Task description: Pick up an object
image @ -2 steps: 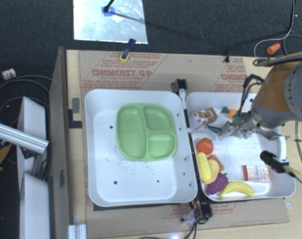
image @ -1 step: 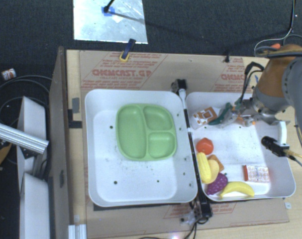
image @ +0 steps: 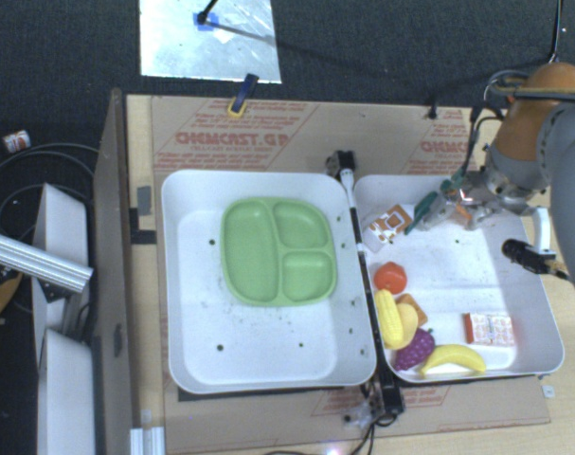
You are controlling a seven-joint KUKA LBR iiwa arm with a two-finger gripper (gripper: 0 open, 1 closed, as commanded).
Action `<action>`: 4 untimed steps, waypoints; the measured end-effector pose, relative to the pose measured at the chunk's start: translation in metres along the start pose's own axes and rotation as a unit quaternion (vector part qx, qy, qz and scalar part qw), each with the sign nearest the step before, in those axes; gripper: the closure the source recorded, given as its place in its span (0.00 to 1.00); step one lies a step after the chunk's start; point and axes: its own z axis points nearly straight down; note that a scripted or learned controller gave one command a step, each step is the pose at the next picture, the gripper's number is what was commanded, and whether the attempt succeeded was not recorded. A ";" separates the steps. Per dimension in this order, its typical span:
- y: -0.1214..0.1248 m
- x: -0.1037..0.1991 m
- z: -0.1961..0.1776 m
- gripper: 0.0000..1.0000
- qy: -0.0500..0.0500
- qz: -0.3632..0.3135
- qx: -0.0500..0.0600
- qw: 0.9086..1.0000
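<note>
1. At the upper right of the right bin (image: 552, 344), you will find the gripper (image: 455, 205) low over the back of the bin, the grey arm (image: 543, 131) with its orange band reaching in from the right.
2. You can make out a teal object (image: 425, 211) just beside the fingertips; it may be touching them, but the view is too blurred for you to be sure, and you cannot tell whether the pincer is apart or together.
3. Just left of that you see a small orange-and-white carton (image: 389, 224) lying near the bin's back left corner.
4. Toward the front left of the same bin you have a red tomato (image: 390, 277), a yellow corn cob (image: 390, 318), purple grapes (image: 415, 349) and a banana (image: 455, 358) clustered together.
5. A red-and-white packet (image: 487, 329) lies apart at the front right.
6. In the left bin (image: 188, 349) you see a green divided plate (image: 278, 252).
</note>
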 end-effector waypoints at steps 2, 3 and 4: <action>0.003 -0.012 -0.002 0.00 -0.010 -0.002 -0.015 1.000; 0.003 -0.013 -0.014 1.00 -0.011 -0.003 -0.014 1.000; 0.004 0.024 -0.004 1.00 -0.012 -0.001 -0.017 1.000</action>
